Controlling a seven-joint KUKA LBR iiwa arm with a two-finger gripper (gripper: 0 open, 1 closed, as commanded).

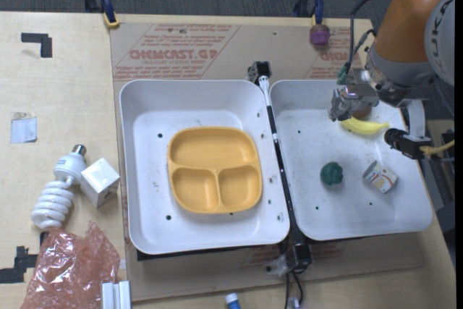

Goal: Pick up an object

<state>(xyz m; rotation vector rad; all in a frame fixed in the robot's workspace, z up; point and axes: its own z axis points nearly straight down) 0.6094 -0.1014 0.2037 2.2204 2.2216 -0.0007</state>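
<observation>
In the right bin (318, 217) lie a yellow banana (365, 127), a dark green ball (332, 174) and a small white and orange carton (380, 177). My gripper (347, 106) hangs over the bin's back part, right at the banana's left end. Its tips point down and look close to the banana. The ball sits near the bin's middle, the carton to its right.
The left bin (141, 155) holds a yellow divided plate (215, 170). Left of the bins on the bench lie a spiral light bulb (58, 192), a white cube (100, 181) and crumpled pink plastic (69, 268). A purple object (320, 34) sits behind the right bin.
</observation>
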